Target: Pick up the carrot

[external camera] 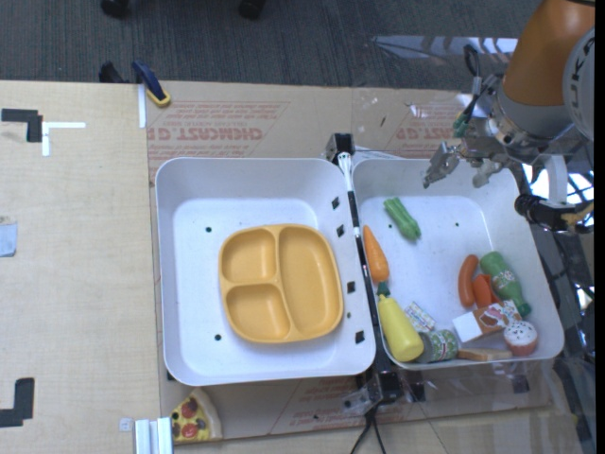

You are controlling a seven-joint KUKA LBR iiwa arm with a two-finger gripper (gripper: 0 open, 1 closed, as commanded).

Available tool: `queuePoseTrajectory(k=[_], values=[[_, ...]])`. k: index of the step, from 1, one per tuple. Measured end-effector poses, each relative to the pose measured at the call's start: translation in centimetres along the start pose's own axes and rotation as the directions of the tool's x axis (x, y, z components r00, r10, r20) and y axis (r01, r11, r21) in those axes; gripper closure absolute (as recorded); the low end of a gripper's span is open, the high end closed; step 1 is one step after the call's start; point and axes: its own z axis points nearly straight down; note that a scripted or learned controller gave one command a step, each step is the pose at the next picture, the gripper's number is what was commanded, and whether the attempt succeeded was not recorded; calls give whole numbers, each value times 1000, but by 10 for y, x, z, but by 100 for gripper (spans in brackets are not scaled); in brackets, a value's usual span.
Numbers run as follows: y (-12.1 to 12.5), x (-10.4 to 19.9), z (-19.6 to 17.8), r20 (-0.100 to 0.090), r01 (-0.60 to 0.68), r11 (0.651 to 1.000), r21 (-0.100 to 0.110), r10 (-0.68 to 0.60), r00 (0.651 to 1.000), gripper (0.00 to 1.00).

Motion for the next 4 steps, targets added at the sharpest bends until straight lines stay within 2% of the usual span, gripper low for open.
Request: queuePoseTrajectory(k=[1, 2, 3, 4], values=[[9, 43, -195, 3, 332, 943, -2, -332, 943, 0], [-5, 40, -330, 2, 144, 990, -3, -144, 990, 0], [19, 24, -328, 2, -67, 998, -2, 67, 998, 0], [18, 22, -328, 1, -402, 916, -1, 402, 916, 0]])
